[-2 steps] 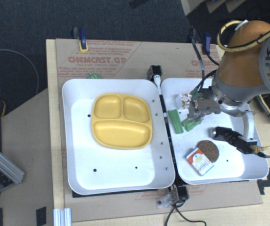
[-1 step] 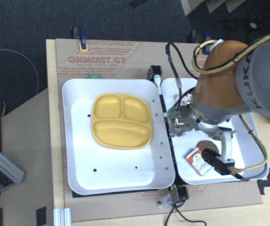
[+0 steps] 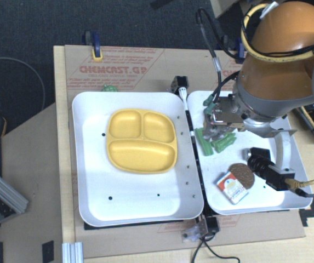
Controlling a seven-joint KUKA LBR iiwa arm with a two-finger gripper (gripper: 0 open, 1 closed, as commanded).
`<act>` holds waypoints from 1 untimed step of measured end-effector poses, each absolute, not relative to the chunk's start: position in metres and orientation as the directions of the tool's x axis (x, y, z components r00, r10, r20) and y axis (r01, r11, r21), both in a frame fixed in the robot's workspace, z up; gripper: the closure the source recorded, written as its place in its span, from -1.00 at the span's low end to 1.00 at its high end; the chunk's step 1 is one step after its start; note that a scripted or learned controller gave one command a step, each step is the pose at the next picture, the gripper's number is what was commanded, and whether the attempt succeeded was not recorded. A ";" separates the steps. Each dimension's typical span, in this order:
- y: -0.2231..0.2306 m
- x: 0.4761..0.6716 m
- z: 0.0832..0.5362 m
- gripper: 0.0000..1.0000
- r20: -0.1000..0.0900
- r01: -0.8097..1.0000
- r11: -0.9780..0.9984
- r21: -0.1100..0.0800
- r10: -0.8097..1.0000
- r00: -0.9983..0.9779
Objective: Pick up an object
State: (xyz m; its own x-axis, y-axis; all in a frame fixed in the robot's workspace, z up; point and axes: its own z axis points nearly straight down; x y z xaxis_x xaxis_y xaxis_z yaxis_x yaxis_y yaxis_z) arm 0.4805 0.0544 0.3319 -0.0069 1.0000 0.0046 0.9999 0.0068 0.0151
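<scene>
Jaws: low over green pieces (image 3: 216, 142) in right bin (image 3: 255, 201), by its left wall (open or closed, cannot tell). Arm (image 3: 280, 53): reaching from right, wrist pointing down, orange band uppermost.

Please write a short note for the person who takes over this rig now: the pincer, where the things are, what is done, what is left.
Pincer: low in the right bin, at the green pieces; no grasp can be confirmed.
Things: green pieces near the right bin's left wall; small red-and-white box and brown disc touching, toward its front; yellow divided plate in the left bin.
Done: nothing visibly lifted.
Left: grasp one object and lift it, probably a green piece.
</scene>
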 end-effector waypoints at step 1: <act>0.042 0.480 0.358 1.00 0.000 1.000 0.001 0.006 1.000 -0.001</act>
